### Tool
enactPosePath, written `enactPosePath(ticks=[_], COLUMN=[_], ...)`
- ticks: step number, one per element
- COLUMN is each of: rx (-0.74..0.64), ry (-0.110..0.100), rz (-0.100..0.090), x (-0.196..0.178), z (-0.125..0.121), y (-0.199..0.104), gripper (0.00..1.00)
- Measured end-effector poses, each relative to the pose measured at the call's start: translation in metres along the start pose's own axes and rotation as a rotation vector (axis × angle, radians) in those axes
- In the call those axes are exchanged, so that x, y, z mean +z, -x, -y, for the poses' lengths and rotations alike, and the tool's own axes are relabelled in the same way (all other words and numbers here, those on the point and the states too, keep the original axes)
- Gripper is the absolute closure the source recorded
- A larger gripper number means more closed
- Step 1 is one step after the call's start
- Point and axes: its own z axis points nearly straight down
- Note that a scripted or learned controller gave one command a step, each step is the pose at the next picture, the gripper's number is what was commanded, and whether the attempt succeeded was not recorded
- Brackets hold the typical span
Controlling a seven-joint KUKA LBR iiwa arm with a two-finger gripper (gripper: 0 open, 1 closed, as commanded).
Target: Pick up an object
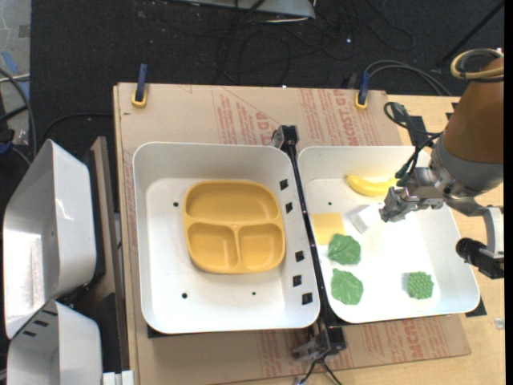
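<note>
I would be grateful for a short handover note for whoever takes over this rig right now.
Gripper: low over the right bin, beside the banana; whether its fingers are open or shut cannot be made out, and nothing is seen held.
Right bin: banana, yellow square piece, two green leaf pieces, a small green round piece.
Left bin: a yellow divided tray.
Done: no pick confirmed.
Left: grasp one object and lift it.
</note>
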Motion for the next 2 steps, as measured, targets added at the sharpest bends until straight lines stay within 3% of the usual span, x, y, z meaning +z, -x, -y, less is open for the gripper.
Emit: enactPosePath(ticks=[2], rx=[0.0], ry=[-0.002], rz=[0.0], x=[-0.005], z=[-0.012], y=[-0.097], gripper=[1.0])
